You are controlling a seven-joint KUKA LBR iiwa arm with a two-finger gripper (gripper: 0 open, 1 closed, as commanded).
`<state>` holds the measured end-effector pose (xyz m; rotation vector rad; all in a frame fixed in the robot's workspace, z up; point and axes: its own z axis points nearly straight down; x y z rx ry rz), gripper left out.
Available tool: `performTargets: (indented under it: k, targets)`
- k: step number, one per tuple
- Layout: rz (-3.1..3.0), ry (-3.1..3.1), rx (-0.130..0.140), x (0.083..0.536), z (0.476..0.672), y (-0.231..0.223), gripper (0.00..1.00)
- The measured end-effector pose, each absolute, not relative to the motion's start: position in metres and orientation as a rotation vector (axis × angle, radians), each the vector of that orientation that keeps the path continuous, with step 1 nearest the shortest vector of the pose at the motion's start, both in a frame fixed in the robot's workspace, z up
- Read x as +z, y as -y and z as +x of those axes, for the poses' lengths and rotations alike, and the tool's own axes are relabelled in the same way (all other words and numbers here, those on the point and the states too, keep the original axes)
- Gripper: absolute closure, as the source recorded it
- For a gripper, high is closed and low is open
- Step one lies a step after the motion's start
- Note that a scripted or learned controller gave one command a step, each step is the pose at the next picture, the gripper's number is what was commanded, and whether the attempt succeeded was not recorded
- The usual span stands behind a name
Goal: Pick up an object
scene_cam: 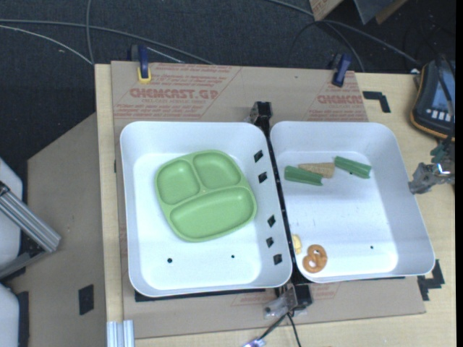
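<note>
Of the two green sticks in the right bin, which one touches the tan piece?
The left green stick: its upper edge meets the tan piece. The right green stick lies apart, nearer the bin's right wall.

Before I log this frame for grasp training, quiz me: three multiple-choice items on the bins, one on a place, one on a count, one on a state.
1. Where does the green plate lie?
A. left bin
B. right bin
C. on the bench outside the bins

2. How many green sticks lie in the right bin?
A. one
B. two
C. four

3. How does the pretzel rest?
A. on the plate
B. stacked on a green stick
C. flat on the bin floor near the front edge

Answers:
1 A, the plate fills the left bin.
2 B, one stick and another flank a tan wedge.
3 C, it lies alone by the front rim.
</note>
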<state>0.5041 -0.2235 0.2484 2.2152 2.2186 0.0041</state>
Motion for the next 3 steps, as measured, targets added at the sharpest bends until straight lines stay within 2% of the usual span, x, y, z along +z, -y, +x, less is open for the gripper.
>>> performTargets:
  k: [3]
  targets:
    - [2.217, -2.23, 0.002, 0.255, 0.501, 0.081, 1.0]
